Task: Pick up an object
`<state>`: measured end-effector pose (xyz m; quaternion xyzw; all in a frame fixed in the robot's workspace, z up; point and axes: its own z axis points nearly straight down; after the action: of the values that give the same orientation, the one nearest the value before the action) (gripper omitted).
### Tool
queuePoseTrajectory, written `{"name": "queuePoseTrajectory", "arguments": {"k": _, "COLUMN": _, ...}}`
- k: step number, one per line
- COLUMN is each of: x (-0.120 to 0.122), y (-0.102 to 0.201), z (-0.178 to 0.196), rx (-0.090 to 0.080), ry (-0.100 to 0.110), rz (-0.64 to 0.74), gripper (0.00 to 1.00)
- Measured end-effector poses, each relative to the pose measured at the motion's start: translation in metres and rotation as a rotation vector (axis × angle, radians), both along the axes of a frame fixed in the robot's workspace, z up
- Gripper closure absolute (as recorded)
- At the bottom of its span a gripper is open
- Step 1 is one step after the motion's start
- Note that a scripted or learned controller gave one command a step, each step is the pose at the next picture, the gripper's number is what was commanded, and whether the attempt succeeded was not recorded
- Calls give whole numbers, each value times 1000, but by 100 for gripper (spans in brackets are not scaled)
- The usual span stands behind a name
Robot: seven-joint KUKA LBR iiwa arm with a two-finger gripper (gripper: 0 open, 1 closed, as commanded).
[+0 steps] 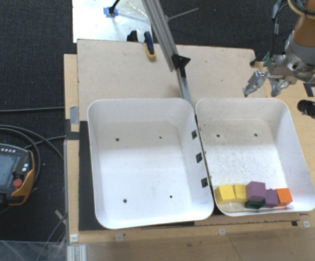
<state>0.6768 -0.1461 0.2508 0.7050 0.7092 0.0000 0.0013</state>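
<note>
1. Far left, off the bench: a teach pendant [5, 173] with grey screen and red button lies on dark carpet, black cables [32, 140] running from it.
2. Bench [124, 69]: light tan board, with a blue-and-yellow handled item [149, 43] near its far edge and a slanted metal pole [162, 26] crossing above it toward the bins.
3. Left bin [146, 162]: white, shallow, a few small dark dots on its floor.
4. Right bin [249, 156]: touches the left bin along the shared edge, where small black tabs [198, 157] sit.
5. Blocks are clustered along the near wall of the right bin, in a row left to right: yellow block [224, 193], second yellow block [240, 191] touching it, purple block [255, 190], dark green block [254, 204] just in front of the purple one, smaller purple block [271, 198], orange block [284, 196] at the right end.
6. Arm [309, 26]: grey with orange band, enters from the upper right.
7. Tool [265, 86]: poised over the far right rim of the right bin, well apart from the block cluster. Its two fingers are spread with a visible gap; nothing sits between them.
</note>
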Motion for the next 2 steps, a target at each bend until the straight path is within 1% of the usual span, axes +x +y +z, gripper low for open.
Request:
{"name": "queuePoseTrajectory", "arguments": {"k": 1, "x": 1, "y": 0, "z": 12, "rx": -2, "ry": -5, "rz": 4, "gripper": 100}}
{"name": "queuePoseTrajectory", "arguments": {"k": 2, "x": -68, "y": 16, "z": 51, "rx": 2, "ry": -1, "rz": -5, "gripper": 100}}
